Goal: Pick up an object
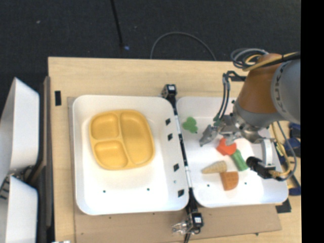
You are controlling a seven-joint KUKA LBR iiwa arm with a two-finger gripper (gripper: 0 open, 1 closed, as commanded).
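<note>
My gripper [218,136] hangs low over the right bin [202,105], near its middle, under the grey arm with its orange band [258,85]. It is open, and nothing shows between its fingers. A red piece [226,148] lies just below and right of it, touching a green cylinder [239,161]. A small green piece [190,124] sits to the gripper's left. Nearer the front lie a beige wedge [215,167] and an orange chunk [230,180].
The left bin [81,186] holds a yellow three-compartment plate [121,138]. A ridge with black clips [179,151] divides the two bins. Cables and a black fitting [258,167] hang at the right bin's right side. White boxes [20,130] stand at the far left.
</note>
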